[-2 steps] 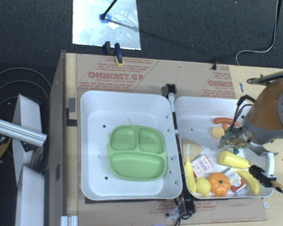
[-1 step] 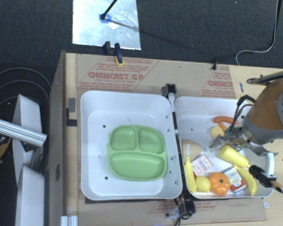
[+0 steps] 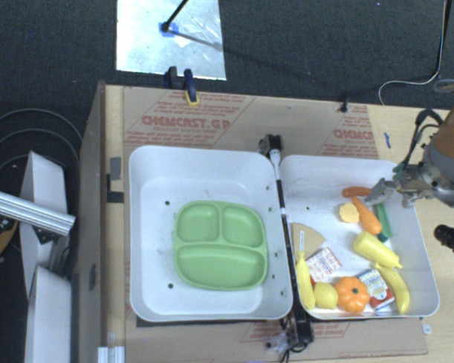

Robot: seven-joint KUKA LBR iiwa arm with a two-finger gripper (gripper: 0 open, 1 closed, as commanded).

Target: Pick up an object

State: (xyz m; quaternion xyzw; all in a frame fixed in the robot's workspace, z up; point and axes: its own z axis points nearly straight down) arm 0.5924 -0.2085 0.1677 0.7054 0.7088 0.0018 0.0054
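The right bin (image 3: 316, 180) holds several toy foods. Among them are an orange carrot (image 3: 367, 216), a red chili (image 3: 356, 192), a yellow pepper (image 3: 376, 251), a banana (image 3: 399, 289), an orange pumpkin (image 3: 352, 293) and a lemon (image 3: 325, 295). My gripper (image 3: 396, 193) hangs over the bin's far right corner, just above and right of the carrot. Its fingers are spread open, with nothing between them. A green stick (image 3: 382, 220) lies beside the carrot.
The left bin (image 3: 152, 182) holds a green divided plate (image 3: 222, 244). A black divider (image 3: 281, 216) runs between the bins. Small packets (image 3: 324, 262) and a tan wedge (image 3: 308, 236) lie at the right bin's left side. Cables trail at the far right.
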